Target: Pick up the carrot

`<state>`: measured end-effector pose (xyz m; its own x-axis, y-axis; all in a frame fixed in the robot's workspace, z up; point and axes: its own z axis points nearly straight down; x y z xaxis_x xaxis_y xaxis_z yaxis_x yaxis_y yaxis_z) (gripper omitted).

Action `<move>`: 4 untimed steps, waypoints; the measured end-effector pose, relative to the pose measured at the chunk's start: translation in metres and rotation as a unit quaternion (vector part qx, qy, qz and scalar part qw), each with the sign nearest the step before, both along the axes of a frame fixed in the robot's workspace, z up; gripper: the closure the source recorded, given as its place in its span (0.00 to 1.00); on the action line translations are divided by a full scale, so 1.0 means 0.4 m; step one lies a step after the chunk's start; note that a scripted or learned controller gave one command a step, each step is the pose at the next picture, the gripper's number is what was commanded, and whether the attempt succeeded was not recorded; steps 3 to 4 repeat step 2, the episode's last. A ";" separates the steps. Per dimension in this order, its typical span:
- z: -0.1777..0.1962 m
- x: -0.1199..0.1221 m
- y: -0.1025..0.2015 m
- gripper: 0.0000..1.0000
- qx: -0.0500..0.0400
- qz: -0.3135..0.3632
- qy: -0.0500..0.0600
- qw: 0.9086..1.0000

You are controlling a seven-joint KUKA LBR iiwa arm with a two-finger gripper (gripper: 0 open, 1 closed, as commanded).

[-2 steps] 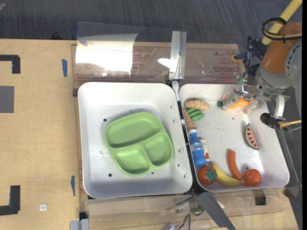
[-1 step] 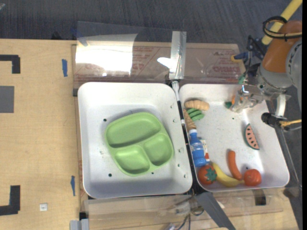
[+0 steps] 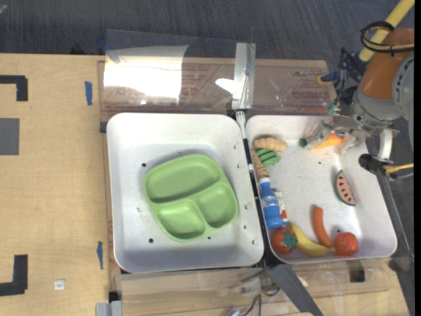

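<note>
Wooden bench, two shallow bins. Left white bin (image 3: 122, 176) holds green divided plastic plate (image 3: 191, 196). Small orange carrot with green top (image 3: 325, 143) lies near far wall of right white bin (image 3: 299, 183), apart from toy-food clutter, so approach looks unobstructed. Grey two-finger gripper (image 3: 337, 131) sits directly over carrot; whether it grips or gapes, cannot tell.

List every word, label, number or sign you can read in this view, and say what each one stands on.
No text here can be read with certainty.
Faint reddish printing on the clear plastic sheet behind the two bins: too blurred to read.
More reddish printing on the same sheet, right part, behind the right white bin: also too blurred.
Label on the small blue bottle in the right bin: too small to read.
Green three-compartment plastic plate: no visible markings.
</note>
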<state>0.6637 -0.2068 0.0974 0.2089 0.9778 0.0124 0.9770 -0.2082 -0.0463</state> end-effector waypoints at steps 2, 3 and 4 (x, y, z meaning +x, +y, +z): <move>-0.004 -0.004 -0.004 1.00 0.001 0.041 -0.001 0.999; -0.004 -0.004 -0.004 1.00 0.001 0.041 -0.001 0.999; -0.004 -0.004 -0.004 1.00 0.001 0.041 -0.001 0.999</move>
